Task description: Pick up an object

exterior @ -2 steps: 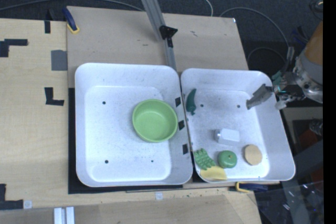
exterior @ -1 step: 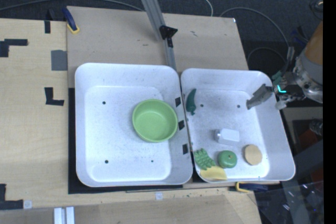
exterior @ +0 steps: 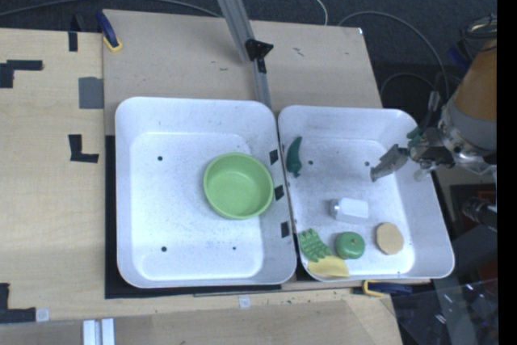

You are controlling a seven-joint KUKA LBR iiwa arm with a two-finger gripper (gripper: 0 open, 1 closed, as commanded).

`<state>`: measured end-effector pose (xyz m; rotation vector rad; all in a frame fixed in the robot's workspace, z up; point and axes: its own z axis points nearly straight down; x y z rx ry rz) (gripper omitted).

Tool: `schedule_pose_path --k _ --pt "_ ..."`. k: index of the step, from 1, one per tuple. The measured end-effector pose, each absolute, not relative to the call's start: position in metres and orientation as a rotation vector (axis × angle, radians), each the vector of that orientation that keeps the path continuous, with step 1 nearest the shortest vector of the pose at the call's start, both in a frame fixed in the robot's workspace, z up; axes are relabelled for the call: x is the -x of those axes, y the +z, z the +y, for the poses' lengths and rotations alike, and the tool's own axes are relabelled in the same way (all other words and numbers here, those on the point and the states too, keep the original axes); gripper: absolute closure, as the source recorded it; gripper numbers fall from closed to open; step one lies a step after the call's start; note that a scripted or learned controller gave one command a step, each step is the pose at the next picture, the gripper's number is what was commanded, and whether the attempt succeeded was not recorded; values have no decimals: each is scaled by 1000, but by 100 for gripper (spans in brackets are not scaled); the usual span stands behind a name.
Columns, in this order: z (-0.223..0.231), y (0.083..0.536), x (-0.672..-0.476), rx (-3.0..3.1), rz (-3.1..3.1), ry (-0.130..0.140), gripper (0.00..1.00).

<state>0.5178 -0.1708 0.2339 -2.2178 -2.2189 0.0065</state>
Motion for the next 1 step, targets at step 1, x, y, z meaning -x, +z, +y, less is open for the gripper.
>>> schedule_pose_path --k 1 --pt "-171 171 -521 2216 -2218 8 0"
